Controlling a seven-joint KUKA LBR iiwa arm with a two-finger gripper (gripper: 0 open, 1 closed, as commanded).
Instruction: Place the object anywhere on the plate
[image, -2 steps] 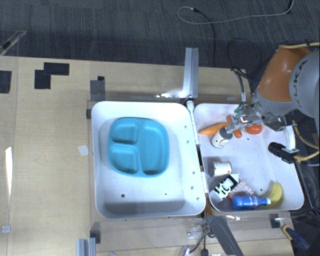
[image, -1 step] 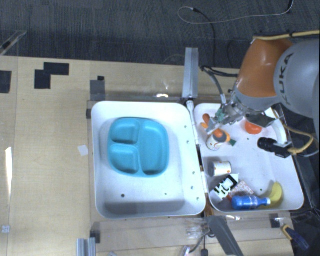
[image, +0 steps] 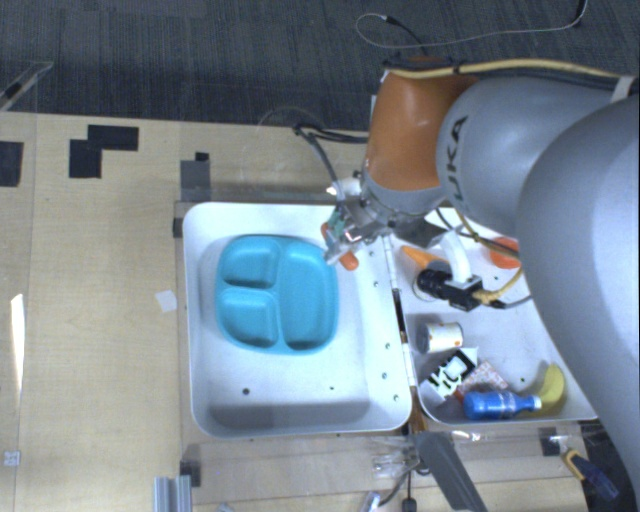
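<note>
Grey KUKA arm (image: 530, 150) looms closest, its jaws (image: 345, 240) clamped on a small orange object (image: 348, 260) beside the blue divided plastic plate (image: 277, 293). Carrying seems underway; next, shift left over the plate and release.

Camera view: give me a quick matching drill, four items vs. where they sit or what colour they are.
Items:
1. divided plate
2. bottle
3. banana
4. claw

Descriptions:
A. blue, lying on its side near the right bin's front edge
B. light blue, in the left bin
C. above the plate's upper right corner, with something orange at its tip
D. yellow, in the right bin's front right corner

Pairs: 1-B, 2-A, 3-D, 4-C
</note>
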